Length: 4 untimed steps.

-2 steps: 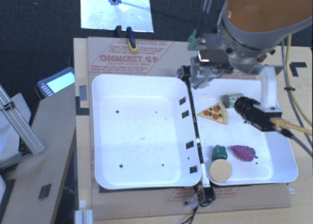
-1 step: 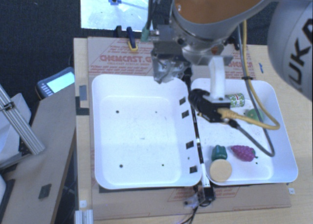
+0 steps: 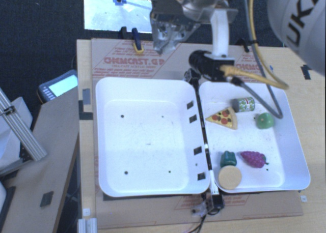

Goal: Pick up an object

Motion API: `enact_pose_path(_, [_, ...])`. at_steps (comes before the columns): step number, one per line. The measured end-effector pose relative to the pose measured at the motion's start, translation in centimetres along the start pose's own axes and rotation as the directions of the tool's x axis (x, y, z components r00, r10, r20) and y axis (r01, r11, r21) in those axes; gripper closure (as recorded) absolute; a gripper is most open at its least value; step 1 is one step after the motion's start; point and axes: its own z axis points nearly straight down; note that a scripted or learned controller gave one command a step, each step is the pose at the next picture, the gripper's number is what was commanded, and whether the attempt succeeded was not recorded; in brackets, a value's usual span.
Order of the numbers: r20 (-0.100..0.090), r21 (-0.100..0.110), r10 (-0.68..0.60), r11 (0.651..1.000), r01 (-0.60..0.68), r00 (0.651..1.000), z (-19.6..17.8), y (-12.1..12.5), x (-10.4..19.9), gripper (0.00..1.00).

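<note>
The right bin [image 3: 290, 140] holds several small objects. A pizza slice [image 3: 223, 118] lies near its left wall, with a small can [image 3: 244, 105] on its side behind it. A green fruit [image 3: 264, 120] sits to the right, and purple grapes [image 3: 253, 158] lie toward the front. At the front left a dark green piece [image 3: 228, 158] sits beside a tan round disc [image 3: 229, 177]. My gripper [image 3: 164, 44] hangs high near the camera, over the cardboard behind the left bin's far rim and well away from all the objects. Nothing shows in it.
The left bin [image 3: 104, 140] adjoins the right bin along a clipped seam. A black fitting [image 3: 206, 66] and a yellow cable [image 3: 254, 77] cross the right bin's back edge. A blue-yellow clamp [image 3: 136, 41] stands at the back. A small screen device [image 3: 58, 87] lies left of the bench.
</note>
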Motion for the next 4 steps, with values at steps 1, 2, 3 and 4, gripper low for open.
enact_pose_path(1, [0.007,0.014,0.019,1.000,-0.019,1.000,6.8,-3.9,-13.4,1.00])
enact_pose_path(2, [-0.002,0.000,-0.003,1.000,0.003,1.000,-0.1,-4.5,-6.8,1.00])
enact_pose_path(3, [0.000,0.003,0.000,1.000,0.000,1.000,-0.9,-4.4,-7.1,1.00])
enact_pose_path(4, [-0.001,0.002,-0.003,1.000,0.003,1.000,-2.0,-4.4,-7.1,1.00])
